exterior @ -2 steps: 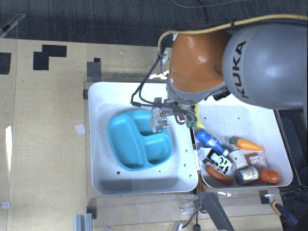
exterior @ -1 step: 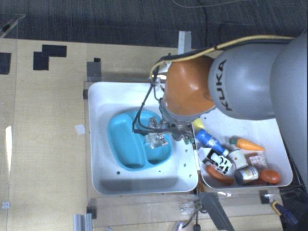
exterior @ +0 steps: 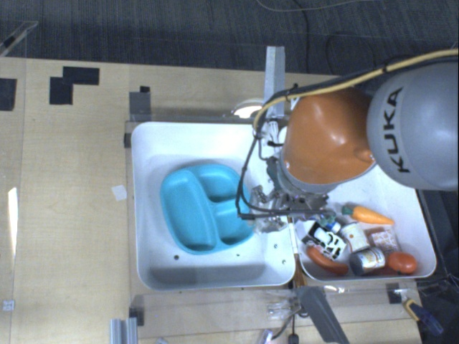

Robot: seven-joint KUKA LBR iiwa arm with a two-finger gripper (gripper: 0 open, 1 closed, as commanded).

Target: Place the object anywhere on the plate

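Nearest the lens loomed the grey-and-orange arm (exterior: 337, 138), its tool (exterior: 276, 210) at the turquoise divided plastic plate's (exterior: 197, 210) three o'clock; grip state, can't tell. The small toy foods (exterior: 351, 246) sat right bin, probably light, stiff; pinch mid-body.

Pale wooden bench (exterior: 64, 213) with black markings (exterior: 72, 84), dark carpeted floor (exterior: 143, 20) beyond, trailing cable (exterior: 337, 2).
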